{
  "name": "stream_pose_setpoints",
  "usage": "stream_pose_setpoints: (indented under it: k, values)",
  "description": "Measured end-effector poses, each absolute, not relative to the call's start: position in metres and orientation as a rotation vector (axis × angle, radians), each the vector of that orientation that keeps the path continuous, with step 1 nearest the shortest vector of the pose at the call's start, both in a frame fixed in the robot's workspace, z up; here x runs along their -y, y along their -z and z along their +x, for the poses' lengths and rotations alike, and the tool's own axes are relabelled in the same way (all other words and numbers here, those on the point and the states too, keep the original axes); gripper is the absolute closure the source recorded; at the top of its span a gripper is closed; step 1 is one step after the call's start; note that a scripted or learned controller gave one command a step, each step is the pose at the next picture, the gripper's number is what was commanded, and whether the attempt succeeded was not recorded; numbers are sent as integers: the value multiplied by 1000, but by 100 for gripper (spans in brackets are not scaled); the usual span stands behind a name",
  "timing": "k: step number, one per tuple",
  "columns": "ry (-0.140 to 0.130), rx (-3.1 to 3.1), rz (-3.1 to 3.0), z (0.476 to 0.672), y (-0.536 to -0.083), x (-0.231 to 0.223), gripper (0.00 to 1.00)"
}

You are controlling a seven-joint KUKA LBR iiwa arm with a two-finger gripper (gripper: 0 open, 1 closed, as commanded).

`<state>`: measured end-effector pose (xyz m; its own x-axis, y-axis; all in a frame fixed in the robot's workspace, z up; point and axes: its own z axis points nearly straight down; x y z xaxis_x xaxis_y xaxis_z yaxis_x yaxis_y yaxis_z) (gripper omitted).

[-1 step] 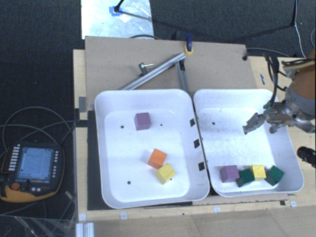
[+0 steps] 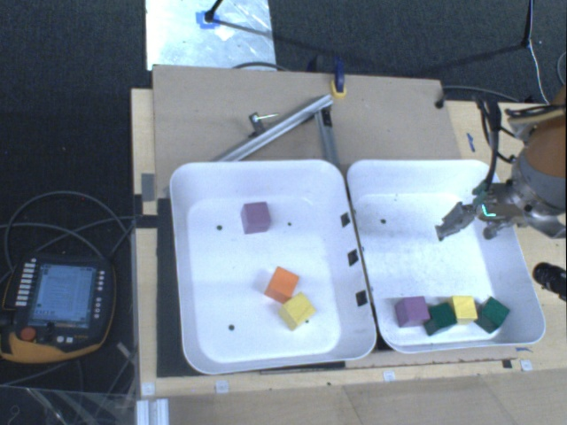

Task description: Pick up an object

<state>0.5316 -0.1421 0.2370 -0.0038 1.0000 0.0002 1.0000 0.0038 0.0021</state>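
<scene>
Overhead slanted view of the bench. The grey two-finger gripper (image 2: 461, 222) enters from the right edge of the frame and hangs over the upper middle of the right-hand shallow white plastic bin (image 2: 416, 177); whether its jaws are released or clenched cannot be told at this resolution, and no object is seen between them. Along the lower wall of that bin, toward the lower right of the frame, lies a row of small cubes: a purple block (image 2: 411, 311), a dark green block (image 2: 438, 318) touching it, a yellow block (image 2: 464, 308) and a second dark green block (image 2: 493, 313). The left-hand shallow white plastic bin (image 2: 257, 171) holds a purple cube (image 2: 256, 217) near its upper centre, and an orange cube (image 2: 282, 283) just above a yellow cube (image 2: 298, 311) lower down. Judged from this arrangement, the pick is not yet made: every block rests on a bin floor, and the approach, descent, closure and lift remain.
</scene>
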Motion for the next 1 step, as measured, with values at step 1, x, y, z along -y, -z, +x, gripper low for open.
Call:
stream_pose_setpoints:
  k: [1]
  values:
    - [4,-2227,2222,530,-174,143,0]
